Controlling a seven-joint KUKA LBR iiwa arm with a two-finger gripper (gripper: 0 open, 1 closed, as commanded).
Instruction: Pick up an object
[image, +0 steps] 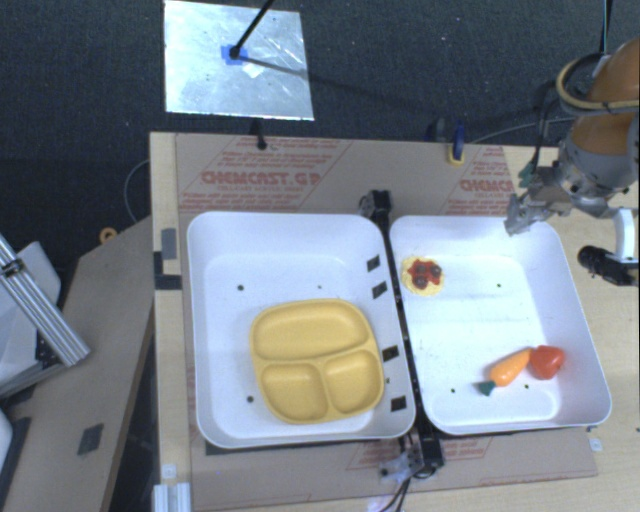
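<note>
Lying near the front right corner of the right bin, a toy carrot touches a red toy tomato; both look like light, stiff, smooth plastic. The carrot's narrow body offers the easier hold, taken across its middle. The gripper hovers over the bin's far right corner; whether it is parted I cannot tell.

Yellow tray in left bin — carrot, tomato in right bin.
</note>
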